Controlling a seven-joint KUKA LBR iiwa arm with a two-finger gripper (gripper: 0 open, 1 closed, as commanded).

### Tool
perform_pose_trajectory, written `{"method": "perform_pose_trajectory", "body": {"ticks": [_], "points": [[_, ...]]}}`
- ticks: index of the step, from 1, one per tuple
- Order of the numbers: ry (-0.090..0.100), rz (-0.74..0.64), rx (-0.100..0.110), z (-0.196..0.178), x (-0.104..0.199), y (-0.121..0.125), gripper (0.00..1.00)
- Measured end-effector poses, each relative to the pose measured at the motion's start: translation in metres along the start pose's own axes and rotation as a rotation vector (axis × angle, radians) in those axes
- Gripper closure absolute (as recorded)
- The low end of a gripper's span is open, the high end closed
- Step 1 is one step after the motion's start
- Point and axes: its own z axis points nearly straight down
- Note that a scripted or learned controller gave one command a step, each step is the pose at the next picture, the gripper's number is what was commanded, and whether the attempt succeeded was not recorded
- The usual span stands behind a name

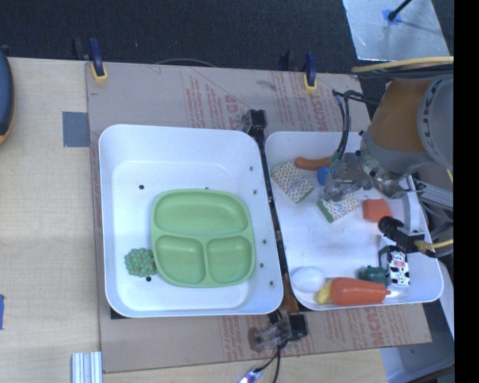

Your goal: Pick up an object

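Item: gripper, reaching in from the right over the right bin. Finger state: cannot be told; the wrist and cabling hide the tips from above.

Nearest thing: patterned packet, just below the fingers, touching or nearly so; which, the view does not settle. It lies flat on the bin floor, long axis running up to the right. Greenish print, pale edge, soft-looking; it would probably crumple rather than resist a pinch. Judged the likeliest target, since it sits almost straight under the tool.

Second packet, near, to the left of the fingers. Squarish, checked, tilted on a corner.

Orange stick, near, up and left of the fingers, long axis roughly level.

Orange block, near, to the right and a little below.

Carrot, white ball and cow toy: well apart, below the fingers, along the bin's lower wall.

Left bin: green tray and green ball, well apart to the left, across the bin wall.

Nothing is seen lifted.
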Motion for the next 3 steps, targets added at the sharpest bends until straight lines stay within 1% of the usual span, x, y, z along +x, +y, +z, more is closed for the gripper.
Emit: {"method": "perform_pose_trajectory", "body": {"ticks": [1,2,3], "points": [[-0.004,0.011,-0.004,-0.025,-0.082,-0.018,1.0],[0.001,0.004,-0.003,-0.024,-0.077,-0.017,0.0],[-0.004,0.002,-0.015,0.026,-0.091,-0.033,0.0]]}}
